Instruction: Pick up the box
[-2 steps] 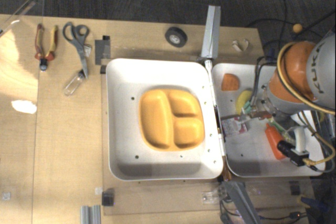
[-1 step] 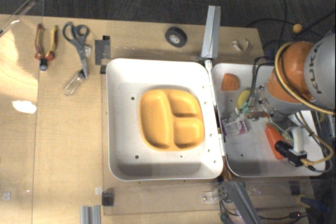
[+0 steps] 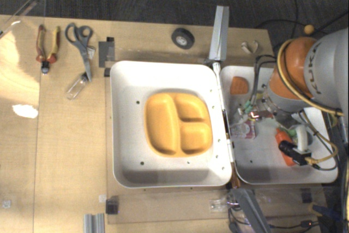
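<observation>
My gripper [image 3: 255, 111] hangs low over the left half of the right bin [image 3: 256, 172], at the end of the grey arm with the orange band [image 3: 294, 65]. Just below and left of it lies a small clear, pinkish packet-like box [image 3: 244, 129] on the bin floor, close to the gripper; whether they touch cannot be made out. Nothing shows between the fingers from this angle.
An orange rounded piece [image 3: 239, 85] lies in the right bin's far left corner. A red-orange stick-like thing [image 3: 282, 137] lies under the wrist. The left bin [image 3: 128, 117] holds a yellow three-compartment tray [image 3: 178, 122]. Scissors [image 3: 82, 43], pliers [image 3: 46, 46] and a tape roll [image 3: 182, 37] lie on the bench.
</observation>
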